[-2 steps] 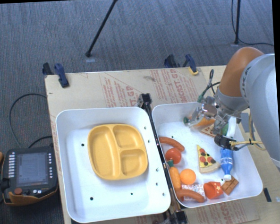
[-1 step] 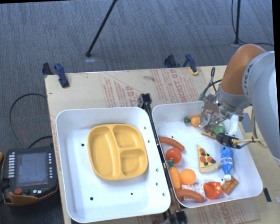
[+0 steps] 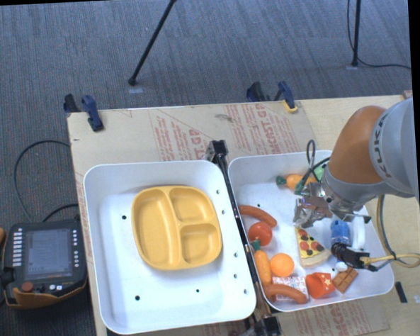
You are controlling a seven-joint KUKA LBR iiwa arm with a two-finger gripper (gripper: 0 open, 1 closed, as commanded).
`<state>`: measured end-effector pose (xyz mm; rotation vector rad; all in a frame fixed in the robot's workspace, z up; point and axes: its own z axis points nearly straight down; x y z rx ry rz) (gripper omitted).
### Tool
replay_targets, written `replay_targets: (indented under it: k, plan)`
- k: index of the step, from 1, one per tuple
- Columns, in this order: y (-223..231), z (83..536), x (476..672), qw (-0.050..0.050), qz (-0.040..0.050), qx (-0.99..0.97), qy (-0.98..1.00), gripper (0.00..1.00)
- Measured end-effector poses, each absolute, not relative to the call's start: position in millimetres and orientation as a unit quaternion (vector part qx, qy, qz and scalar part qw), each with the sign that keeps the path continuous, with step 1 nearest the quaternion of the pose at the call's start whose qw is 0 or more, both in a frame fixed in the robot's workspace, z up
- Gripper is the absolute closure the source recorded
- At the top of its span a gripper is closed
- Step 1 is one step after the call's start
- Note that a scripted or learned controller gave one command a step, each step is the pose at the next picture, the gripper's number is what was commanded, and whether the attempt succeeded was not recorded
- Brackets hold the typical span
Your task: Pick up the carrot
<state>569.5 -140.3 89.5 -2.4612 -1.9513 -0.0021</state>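
Carrot [image 3: 263, 265]: lies in the right bin [image 3: 267, 169] near its left wall, well to the left of the gripper [image 3: 306, 214] and lower in the camera view, apart from it.
Look of the carrot: a short orange stick, long axis running up and down the view, with a small green tip at its upper end; nothing covers it.
Gripper: hangs over the middle of the right bin, just above the pizza slice [image 3: 310, 245]; whether it is spread or closed cannot be told, and nothing can be seen in its grasp.
Arm [image 3: 369, 157]: grey with an orange band, reaching in from the right over the bin's far right corner.
Between gripper and carrot: a red tomato [image 3: 260, 233] and a sausage [image 3: 258, 214], both left of the gripper; the tomato sits just above the carrot's green end.
Beside the carrot: an orange ball [image 3: 281, 265] just to its right, a second sausage [image 3: 287, 292] below that.
Left bin [image 3: 119, 304]: holds a yellow divided plate [image 3: 176, 225], far to the gripper's left.
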Motion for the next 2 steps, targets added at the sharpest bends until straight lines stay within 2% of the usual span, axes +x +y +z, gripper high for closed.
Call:
replay_targets:
  k: [1, 2]
  plan:
    - [-141.2, 88.9, 569.3, 0.000, -0.0005, -0.784, -0.621, 0.00]
    - [-183.8, 96.3, 621.6, 0.001, -0.0001, -0.792, -0.611, 0.00]
